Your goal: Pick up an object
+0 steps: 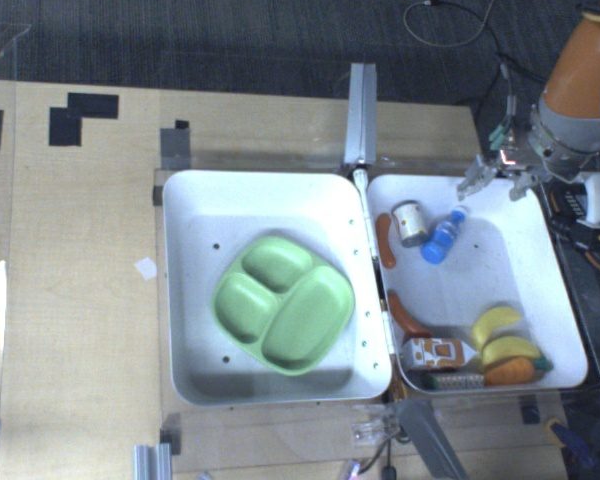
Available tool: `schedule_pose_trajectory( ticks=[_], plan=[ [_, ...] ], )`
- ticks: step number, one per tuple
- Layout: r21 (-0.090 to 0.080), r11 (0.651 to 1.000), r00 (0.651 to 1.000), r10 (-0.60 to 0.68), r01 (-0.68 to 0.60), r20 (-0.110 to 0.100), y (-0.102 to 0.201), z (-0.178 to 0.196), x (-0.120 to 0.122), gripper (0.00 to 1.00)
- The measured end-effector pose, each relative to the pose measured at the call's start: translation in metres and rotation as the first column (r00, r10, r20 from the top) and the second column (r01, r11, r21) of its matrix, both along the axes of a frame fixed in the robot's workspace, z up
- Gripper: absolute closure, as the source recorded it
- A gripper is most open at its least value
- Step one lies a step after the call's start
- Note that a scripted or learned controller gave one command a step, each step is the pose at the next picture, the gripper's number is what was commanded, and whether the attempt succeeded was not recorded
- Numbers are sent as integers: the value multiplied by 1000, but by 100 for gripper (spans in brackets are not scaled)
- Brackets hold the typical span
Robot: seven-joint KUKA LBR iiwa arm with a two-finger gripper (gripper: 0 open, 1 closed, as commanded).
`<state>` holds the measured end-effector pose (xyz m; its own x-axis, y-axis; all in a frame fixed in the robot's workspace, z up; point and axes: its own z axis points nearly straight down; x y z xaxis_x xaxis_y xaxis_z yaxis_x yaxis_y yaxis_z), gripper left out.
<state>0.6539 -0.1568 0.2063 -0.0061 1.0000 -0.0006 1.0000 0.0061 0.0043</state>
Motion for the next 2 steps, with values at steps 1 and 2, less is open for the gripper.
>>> schedule_pose_trajectory(
  ticks=[1, 2],
  plan=[
    [-1, 998, 998, -68, 68, 3, 2, 6, 10, 0],
    [-3, 998, 998, -59, 59, 9, 4, 19, 12, 100]
  ],
)
